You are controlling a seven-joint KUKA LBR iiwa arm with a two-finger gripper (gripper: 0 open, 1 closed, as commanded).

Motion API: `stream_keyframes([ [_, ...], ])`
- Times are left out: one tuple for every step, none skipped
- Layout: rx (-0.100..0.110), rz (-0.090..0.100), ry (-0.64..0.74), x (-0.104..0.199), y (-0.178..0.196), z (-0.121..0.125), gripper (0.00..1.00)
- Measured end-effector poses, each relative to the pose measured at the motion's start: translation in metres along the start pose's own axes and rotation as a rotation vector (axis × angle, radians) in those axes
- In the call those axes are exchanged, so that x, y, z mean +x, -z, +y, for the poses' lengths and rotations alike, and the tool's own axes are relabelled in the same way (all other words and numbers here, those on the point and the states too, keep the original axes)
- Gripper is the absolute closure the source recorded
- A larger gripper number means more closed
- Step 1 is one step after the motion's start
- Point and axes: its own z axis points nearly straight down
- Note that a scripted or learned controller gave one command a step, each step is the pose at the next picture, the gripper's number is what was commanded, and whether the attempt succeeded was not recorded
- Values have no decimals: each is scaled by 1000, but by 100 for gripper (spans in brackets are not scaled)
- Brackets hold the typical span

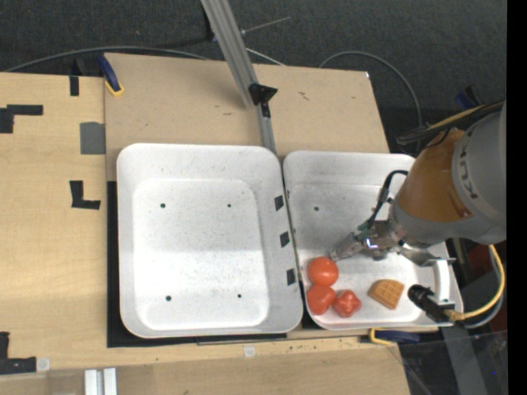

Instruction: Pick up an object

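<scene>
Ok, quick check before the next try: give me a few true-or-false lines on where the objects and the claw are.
1. All the objects lie in the right bin. True.
2. The tan piece lies in the left bin. False: it lies near the right bin's front edge.
3. Three red objects cluster near the right bin's front left corner. True.
4. The claw hangs over the left bin. False: it is over the right bin, just behind the red objects.
5. The claw holds the tan piece. False: the piece lies on the bin floor, apart from the claw.
</scene>
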Motion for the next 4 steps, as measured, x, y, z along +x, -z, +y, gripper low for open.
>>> stream_keyframes([
  [1,3,2,1,12,0,100],
  [-3,2,1,7,65,-8,100],
  [-4,1,1,5,109,-1,100],
  [-4,1,2,14,156,5,100],
])
